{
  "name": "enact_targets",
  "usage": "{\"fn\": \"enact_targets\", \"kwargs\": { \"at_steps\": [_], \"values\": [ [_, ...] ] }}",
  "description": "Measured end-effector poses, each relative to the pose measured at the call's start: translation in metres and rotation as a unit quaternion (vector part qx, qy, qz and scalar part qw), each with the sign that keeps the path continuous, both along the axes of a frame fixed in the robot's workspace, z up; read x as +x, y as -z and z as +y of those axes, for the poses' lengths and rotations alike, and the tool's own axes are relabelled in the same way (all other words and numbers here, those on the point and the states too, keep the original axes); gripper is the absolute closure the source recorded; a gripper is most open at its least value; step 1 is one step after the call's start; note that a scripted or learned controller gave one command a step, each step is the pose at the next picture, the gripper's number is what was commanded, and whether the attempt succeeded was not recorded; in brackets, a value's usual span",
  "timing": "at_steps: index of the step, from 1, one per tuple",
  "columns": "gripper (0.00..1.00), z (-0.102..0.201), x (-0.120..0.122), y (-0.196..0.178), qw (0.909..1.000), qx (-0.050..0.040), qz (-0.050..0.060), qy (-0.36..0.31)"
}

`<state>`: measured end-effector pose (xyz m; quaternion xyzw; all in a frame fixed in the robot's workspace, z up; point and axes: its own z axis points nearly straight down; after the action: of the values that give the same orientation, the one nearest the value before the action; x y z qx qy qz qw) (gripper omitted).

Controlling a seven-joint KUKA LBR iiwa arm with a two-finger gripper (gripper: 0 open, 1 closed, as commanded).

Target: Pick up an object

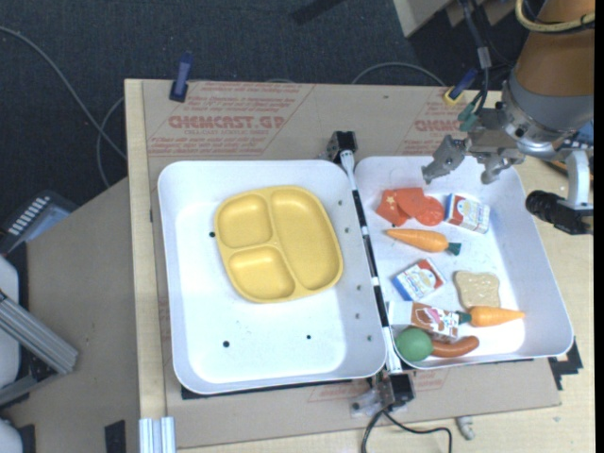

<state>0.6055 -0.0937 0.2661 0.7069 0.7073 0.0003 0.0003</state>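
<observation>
My gripper (467,166) hangs open over the back of the right bin (543,253), its two fingers spread with nothing between them. Just below it lie a red tomato-like piece (411,206) and a small white and red carton (467,212). An orange carrot (420,240) lies in front of those. Further forward are a second small carton (418,279), a slice of bread (476,289), another carrot (493,316), a green ball (412,344), a sausage (453,347) and a red and white packet (435,319).
The left bin (189,281) holds a yellow divided plate (276,243). A black clamp (342,144) sits at the back where the bins meet. Cables and a blue clip (179,76) lie at the cardboard's back edge.
</observation>
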Motion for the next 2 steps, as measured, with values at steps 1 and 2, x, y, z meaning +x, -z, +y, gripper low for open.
{"fn": "enact_targets", "kwargs": {
  "at_steps": [1,2],
  "values": [
    [0.00,0.027,0.050,0.077,1.0000,0.0004,0.002,0.000],
    [0.00,0.000,0.040,0.148,1.0000,0.0001,0.002,0.001]
  ]
}}
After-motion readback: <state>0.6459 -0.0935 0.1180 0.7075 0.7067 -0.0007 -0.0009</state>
